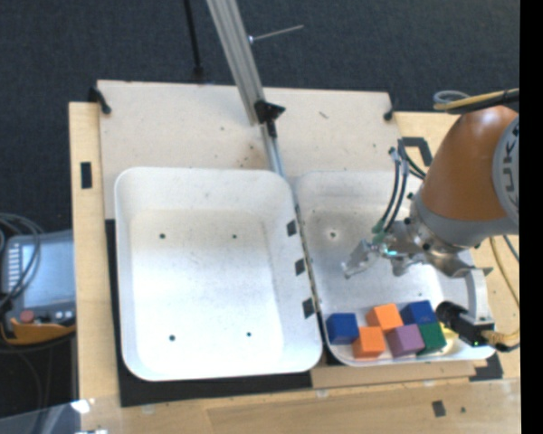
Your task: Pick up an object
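1. Nearest the camera, along the near wall of the right bin (344, 197), a cluster of small blocks is packed together: a blue block (342, 326) at the bin's near-left corner, an orange block (370, 342) just beside it, a second orange block (386, 316) behind that, then a purple block (404, 339), a green block (433, 336) and another blue block (420, 312).
2. The left bin (136, 242) has nothing in it that I can make out beyond a few dark specks.
3. The pincer (360, 262) hangs over the middle of the right bin, its metal tips pointing toward the wall shared with the left bin. Nothing sits between the fingers; whether they are spread or closed I cannot tell from here.
4. What matters: every block lies toward the bench's near edge from the pincer. The blue one at the corner is closest, almost straight nearward of the tips.
5. My guess is the blocks touching each other will make a clean grab awkward; that corner blue block has free space on its far side.
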Controlling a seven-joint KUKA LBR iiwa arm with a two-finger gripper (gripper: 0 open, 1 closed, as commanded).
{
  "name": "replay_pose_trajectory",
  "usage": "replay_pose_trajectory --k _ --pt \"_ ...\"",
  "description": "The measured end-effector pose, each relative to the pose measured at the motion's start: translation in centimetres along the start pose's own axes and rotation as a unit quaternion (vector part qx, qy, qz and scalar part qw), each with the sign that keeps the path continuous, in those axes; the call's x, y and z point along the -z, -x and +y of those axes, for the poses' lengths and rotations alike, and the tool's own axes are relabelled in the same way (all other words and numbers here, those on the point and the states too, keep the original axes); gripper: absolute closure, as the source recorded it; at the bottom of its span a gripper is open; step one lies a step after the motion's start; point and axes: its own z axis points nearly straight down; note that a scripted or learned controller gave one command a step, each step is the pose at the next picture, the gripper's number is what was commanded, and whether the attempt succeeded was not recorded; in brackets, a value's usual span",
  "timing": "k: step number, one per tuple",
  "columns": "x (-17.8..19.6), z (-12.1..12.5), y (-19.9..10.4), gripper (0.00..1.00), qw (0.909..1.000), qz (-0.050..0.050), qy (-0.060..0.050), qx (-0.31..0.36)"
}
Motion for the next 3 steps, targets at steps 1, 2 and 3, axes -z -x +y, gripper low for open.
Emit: replay_pose_trajectory --k 1,2,3 --pt "0.3 0.1 0.1 0.0 1.0 -0.001 0.003 -0.003" --pt "-5.3 -0.9 0.6 0.0 1.0 -0.001 0.0 -0.002" --pt "-10.5 -0.9 0.7 0.0 1.0 -0.002 0.001 -0.002"
